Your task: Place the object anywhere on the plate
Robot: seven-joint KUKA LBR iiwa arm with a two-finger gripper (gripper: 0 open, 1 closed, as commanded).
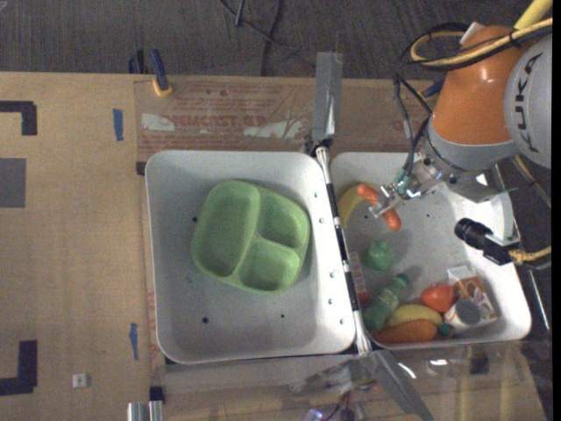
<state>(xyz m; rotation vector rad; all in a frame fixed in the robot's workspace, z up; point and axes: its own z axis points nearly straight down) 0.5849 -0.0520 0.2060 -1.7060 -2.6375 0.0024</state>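
The green divided plate [252, 236] lies in the left bin [171, 323], with nothing on it. My gripper [379, 206] hangs over the upper left part of the right bin [438, 226]. It is open, and its orange-tipped fingers [392, 221] are spread with nothing between them. A yellow curved toy [349, 205] lies just left of the fingertips, against the bin's left wall. Just below the gripper on the bin floor sits a small green object [379, 255].
Several toys crowd the right bin's lower edge: a green bottle [386, 300], a yellow banana [414, 313], an orange carrot [408, 331], a red-orange fruit [436, 296] and a small carton [470, 288]. A metal divider [337, 235] separates the bins.
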